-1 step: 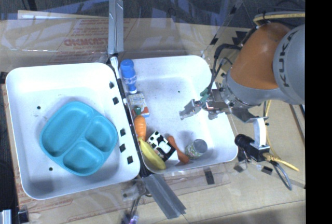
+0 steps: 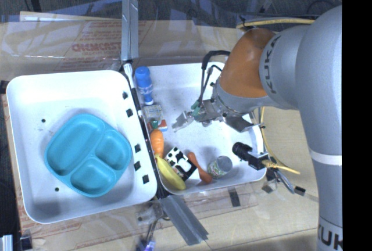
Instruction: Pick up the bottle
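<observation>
The bottle [image 2: 145,88] is clear with a blue cap and lies in the right bin [image 2: 185,76] against its left wall, cap toward the far end. My gripper [image 2: 185,118] hangs over the middle of that bin, pointing left. It is to the right of the bottle and a little nearer the front, apart from it. Nothing shows in its grasp. The grey arm with its orange band [image 2: 249,67] reaches in from the right and hides the bin's right side.
Near the right bin's front lie a carrot [image 2: 157,140], a banana [image 2: 169,174], a black-and-white block [image 2: 179,163], a second orange piece [image 2: 201,168] and a small can [image 2: 220,167]. A blue divided plate [image 2: 88,154] sits in the left bin [image 2: 35,93].
</observation>
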Available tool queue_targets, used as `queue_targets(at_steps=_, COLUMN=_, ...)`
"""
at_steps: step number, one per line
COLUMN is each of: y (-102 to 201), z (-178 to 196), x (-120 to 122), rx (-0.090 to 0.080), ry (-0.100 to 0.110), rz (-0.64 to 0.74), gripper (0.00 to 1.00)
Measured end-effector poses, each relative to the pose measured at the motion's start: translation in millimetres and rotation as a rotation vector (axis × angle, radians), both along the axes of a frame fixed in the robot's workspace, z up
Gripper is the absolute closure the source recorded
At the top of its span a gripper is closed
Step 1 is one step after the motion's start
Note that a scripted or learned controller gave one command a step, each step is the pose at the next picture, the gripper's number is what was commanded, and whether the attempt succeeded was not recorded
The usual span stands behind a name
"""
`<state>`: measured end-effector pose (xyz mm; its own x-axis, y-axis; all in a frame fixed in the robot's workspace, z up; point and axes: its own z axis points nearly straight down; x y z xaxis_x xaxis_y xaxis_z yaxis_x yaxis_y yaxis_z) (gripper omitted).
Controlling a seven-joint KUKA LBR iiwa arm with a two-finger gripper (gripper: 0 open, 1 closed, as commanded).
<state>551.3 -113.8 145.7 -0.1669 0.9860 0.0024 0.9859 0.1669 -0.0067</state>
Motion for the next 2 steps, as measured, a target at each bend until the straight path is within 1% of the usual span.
queue_targets(at_steps=1, y=47.6, z=45.7, x=-29.2, rx=-0.001, ry=-0.001, rz=-0.150, gripper=0.00)
queue_targets(at_steps=2, y=64.4, z=45.3, x=31.6, rx=-0.001, ry=-0.003, rz=-0.049, gripper=0.00)
